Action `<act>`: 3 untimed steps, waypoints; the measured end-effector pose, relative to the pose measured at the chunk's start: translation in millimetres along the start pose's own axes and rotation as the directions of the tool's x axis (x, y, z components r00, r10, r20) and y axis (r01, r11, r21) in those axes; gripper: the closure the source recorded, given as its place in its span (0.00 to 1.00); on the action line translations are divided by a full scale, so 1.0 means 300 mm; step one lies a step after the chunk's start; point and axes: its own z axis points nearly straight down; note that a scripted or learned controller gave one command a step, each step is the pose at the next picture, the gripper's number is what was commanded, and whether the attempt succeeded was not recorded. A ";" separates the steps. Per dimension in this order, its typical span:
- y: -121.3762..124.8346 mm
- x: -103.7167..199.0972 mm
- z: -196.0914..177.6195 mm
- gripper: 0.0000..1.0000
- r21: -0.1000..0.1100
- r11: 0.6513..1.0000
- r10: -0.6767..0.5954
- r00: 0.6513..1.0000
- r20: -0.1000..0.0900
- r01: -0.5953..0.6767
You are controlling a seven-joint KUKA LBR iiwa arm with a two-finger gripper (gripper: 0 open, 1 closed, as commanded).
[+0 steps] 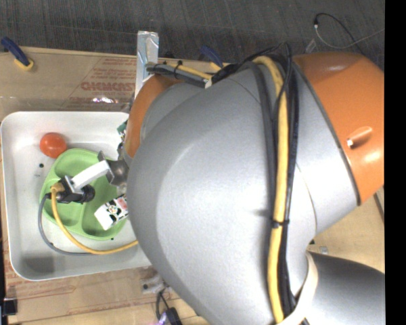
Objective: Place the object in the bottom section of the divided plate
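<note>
Orange-red and round, a small ball sits on the floor of the left white bin, near its upper-left corner as the camera sees it and just outside the rim of the green divided plate. The plate lies in the middle of the bin, close to its right wall. The robot's grey arm reaches in from the right and blocks much of the scene. The gripper hangs low over the plate's right side, mostly hidden under the wrist, and whether it is spread, closed or pinching anything cannot be told.

A small black-and-white piece lies on the plate toward the bin's lower edge, apparently in or beside the bottom section; what it is cannot be made out. The ball, lying off the plate, looks the likelier object to be moved, though the frame does not settle that.

By its look, the ball should be light and firm, with a smooth skin that may slip or roll away if it is nudged from one side. The safest hold would be straight down from above, squeezing across its widest part, with the bin's nearby walls leaving little room on the far side. The flat piece, if it is the target, would be lighter but harder to pinch, and best taken by an edge.

A brown cardboard sheet lies under the bin.
</note>
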 end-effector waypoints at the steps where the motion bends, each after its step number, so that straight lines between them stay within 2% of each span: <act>1: -0.204 0.021 0.146 1.00 -0.002 0.999 0.037 0.999 -0.003 -0.037; 2: -0.207 0.019 0.117 1.00 -0.003 1.000 0.031 1.000 0.001 -0.031; 3: -0.208 0.022 0.112 0.00 -0.003 1.000 0.030 1.000 -0.003 -0.030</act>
